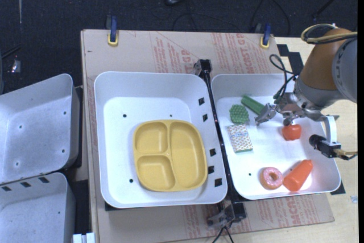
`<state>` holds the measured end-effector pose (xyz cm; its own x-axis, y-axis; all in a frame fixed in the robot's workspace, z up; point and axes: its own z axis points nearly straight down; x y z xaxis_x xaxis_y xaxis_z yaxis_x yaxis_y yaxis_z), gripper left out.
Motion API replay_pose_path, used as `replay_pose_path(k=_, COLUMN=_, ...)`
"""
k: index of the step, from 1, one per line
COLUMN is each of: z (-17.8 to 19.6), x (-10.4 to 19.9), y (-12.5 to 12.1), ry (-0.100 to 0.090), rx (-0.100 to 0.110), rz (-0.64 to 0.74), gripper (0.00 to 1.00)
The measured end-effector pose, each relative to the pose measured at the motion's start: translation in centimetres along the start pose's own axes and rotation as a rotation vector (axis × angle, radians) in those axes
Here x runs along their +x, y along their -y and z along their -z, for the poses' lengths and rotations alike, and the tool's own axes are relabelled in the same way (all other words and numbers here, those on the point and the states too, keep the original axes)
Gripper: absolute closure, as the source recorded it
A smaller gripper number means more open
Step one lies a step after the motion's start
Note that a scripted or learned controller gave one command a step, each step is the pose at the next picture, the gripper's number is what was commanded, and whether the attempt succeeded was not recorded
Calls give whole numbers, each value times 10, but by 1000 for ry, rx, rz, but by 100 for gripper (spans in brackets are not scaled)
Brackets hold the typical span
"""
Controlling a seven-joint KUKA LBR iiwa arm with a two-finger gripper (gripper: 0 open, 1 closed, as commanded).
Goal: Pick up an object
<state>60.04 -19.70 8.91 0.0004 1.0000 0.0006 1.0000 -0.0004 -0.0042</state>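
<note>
— Camera view: where's the pincer (277, 113)?

— Over the right bin (330, 179), fingers spread, pinching nothing.

— And the red tomato (292, 132)?

— Just beside it, at about four o'clock, lying apart from both fingers.

— Anything nearer?

— A green stick (252, 104) at ten o'clock and a green mesh piece (239, 114) at nine o'clock.

Arm reached in from the right, wrist lowered; gripper (277, 114) fingers were spread apart, holding nothing.
</note>
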Motion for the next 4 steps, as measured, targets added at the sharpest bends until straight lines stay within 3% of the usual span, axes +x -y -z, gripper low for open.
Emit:
replay_pose_path(k=1, z=14, x=0, y=-2, ry=2, rx=-6, rz=1, gripper=100)
replay_pose_path(k=2, z=58, x=-1, y=-7, ry=3, rx=-10, rz=2, gripper=100)
replay_pose_path(k=4, z=179, x=2, y=-15, ry=4, rx=-13, rz=4, gripper=100)
